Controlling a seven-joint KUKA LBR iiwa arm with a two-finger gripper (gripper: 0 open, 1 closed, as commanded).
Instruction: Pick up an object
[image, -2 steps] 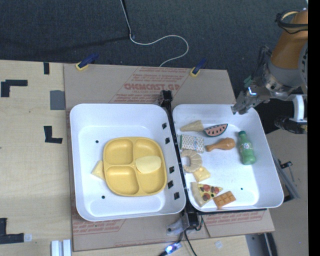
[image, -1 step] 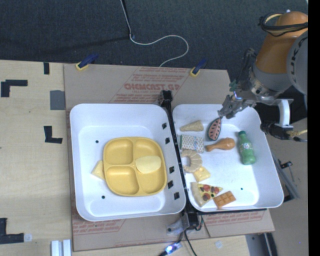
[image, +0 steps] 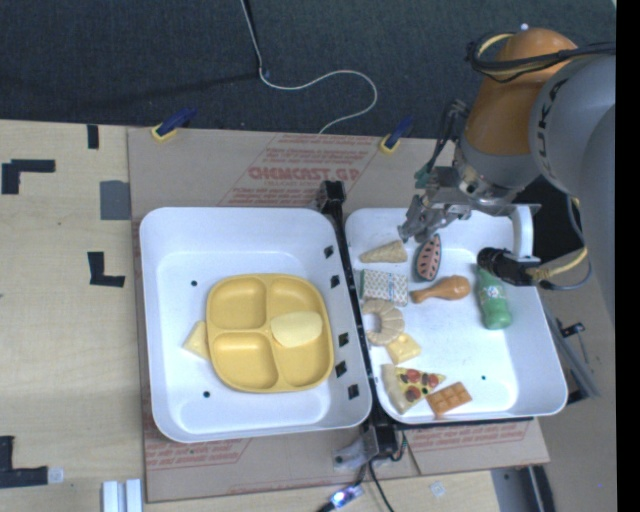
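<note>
The left bin (image: 160, 300) held a yellow divided plate (image: 268, 332). The right bin (image: 530, 370) held toy foods: watermelon slice (image: 429, 258), drumstick (image: 441, 291), green bottle (image: 493, 302), pizza (image: 409, 384). The gripper (image: 420, 224) hovered beside the watermelon slice; its jaws' state was unclear.

Cardboard sheet (image: 290, 170), blue clamps (image: 172, 123), white cable (image: 300, 80)

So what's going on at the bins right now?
The arm reaches in over the right bin, with its gripper low at the bin's far left corner, just above a pale wedge and beside a watermelon slice. Nothing is visibly held yet. A drumstick, a green bottle, a pizza slice and other toy foods lie scattered there. The left bin holds a yellow divided plate.
</note>
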